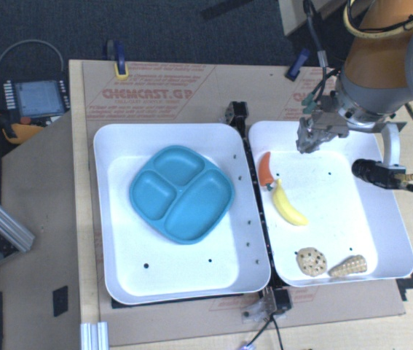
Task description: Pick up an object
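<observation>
One arm (388, 42) enters from the upper right of the camera view. Its upper housing is orange, rounded and bulky, and it passes into a grey wrist section below. Black and yellow cables loop over the housing and run down its near side to the wrist. The wrist slants down and to the left, ending in the tool (309, 143). The tool is dark grey and compact, and it points downward. Whether its tips stand apart or together cannot be made out from this angle. Nothing is seen held in it.
</observation>
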You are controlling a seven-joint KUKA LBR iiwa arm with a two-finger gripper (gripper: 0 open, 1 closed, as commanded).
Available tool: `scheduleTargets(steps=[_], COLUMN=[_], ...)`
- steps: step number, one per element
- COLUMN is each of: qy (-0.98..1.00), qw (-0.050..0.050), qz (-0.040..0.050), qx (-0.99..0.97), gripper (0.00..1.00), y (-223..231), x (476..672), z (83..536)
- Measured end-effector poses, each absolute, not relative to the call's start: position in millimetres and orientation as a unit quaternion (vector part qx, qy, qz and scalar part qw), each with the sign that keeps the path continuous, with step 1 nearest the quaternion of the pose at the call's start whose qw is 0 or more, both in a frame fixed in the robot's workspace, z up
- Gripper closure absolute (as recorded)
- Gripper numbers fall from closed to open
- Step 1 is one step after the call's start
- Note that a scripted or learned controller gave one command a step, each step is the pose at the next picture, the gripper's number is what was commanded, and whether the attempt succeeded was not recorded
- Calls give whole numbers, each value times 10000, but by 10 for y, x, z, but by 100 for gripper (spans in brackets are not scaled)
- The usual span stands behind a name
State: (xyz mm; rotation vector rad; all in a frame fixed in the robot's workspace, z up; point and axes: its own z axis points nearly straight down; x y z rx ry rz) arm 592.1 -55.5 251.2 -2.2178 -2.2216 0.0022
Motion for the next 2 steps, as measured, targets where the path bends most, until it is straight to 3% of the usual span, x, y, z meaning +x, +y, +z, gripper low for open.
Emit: scheduleTargets(steps=[1, 2], qy=[-7080, -7080], qw=[12, 19], qz=[7, 12], qx=[-7062, -7062], gripper=[100, 100], y=[-106, 403], x=[5833, 5555], z=[2426, 2293])
